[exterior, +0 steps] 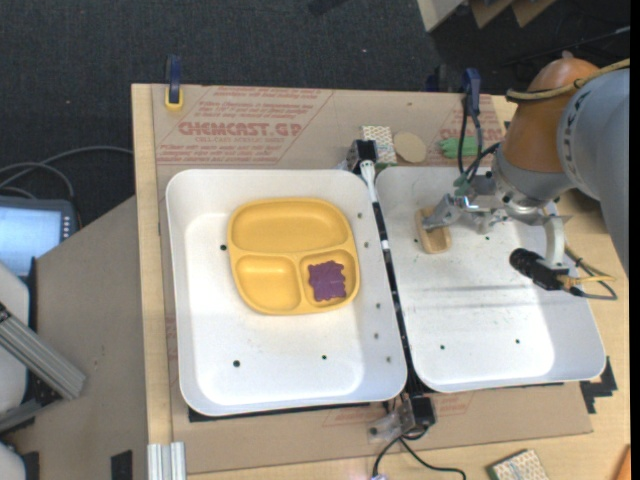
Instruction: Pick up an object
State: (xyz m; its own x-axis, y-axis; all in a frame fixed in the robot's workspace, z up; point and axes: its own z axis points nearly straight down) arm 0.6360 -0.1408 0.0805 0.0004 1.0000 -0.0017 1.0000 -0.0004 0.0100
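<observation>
The arm (600, 138) reaches in from the right, orange band (536, 118) showing above the wrist, and the gripper (438, 218) is down low over the far left part of the right bin (500, 338). Right at its tip, on the near side, sits a small tan block (434, 240). The block is either touching the tip or just beside it (the slant makes that too close to call). I cannot tell whether the gripper is open or closed, or whether it has the block at all; metal and block overlap from this angle.

Away to the gripper's left, across the divide between the bins, the left bin (200, 268) carries a yellow divided plate (290, 228). A purple piece (327, 280) lies in the plate's small compartment, the one nearest the gripper's side. Beyond the gripper, outside the bins on the bench, a round tan disc (409, 147) and a green object (460, 148) rest near the far rim.
</observation>
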